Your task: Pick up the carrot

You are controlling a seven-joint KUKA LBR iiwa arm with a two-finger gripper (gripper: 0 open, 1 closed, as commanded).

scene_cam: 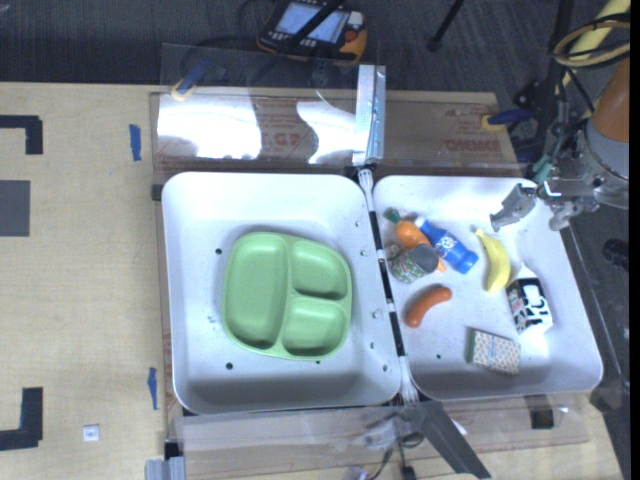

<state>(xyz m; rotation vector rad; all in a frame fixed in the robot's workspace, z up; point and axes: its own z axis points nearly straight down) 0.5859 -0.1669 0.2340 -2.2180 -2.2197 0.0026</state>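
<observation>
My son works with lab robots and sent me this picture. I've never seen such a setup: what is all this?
One camera above a bench looks down at a slant. Two shallow white bins sit side by side. The left bin holds a green divided plate. The right bin holds small items: a carrot, a blue bottle, a banana, a red sausage and a small box. The robot arm comes in from the right; its gripper hangs above the right bin's far corner, holding nothing.

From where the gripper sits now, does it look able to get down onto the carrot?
Probably yes. The gripper hangs over the right bin, nothing above the carrot. But the blue bottle and a round grey object touch it, so finger room looks tight.
</observation>
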